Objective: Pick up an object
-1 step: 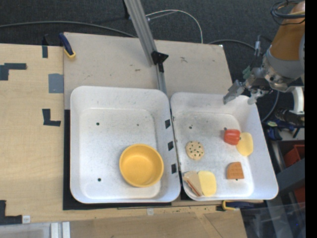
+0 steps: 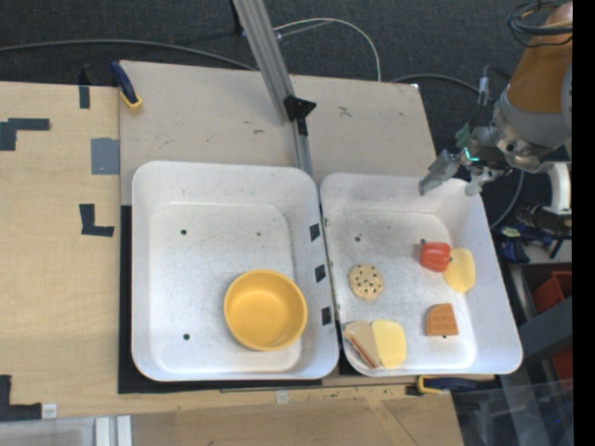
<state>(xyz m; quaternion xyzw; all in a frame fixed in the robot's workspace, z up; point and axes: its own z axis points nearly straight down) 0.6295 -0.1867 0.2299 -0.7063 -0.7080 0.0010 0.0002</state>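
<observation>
The right bin (image 2: pixel 400 198) holds several small food items: a round cookie (image 2: pixel 365 282), a red piece (image 2: pixel 434 255) touching a pale yellow piece (image 2: pixel 460 270), an orange-brown block (image 2: pixel 442 321), and a sandwich slice (image 2: pixel 361 345) beside another yellow piece (image 2: pixel 390 343). A yellow bowl (image 2: pixel 265 309) sits upright in the left bin (image 2: pixel 158 249), near its front. My gripper (image 2: pixel 455 178) hangs above the right bin's far right corner, well away from every item. Its fingers are spread open and hold nothing.
A slanted grey metal pole (image 2: pixel 270 54) runs from the top of the view down to the seam between the bins. Cables lie on the dark floor behind the bench. A yellow-handled clamp (image 2: pixel 126 86) sits at the board's far left corner.
</observation>
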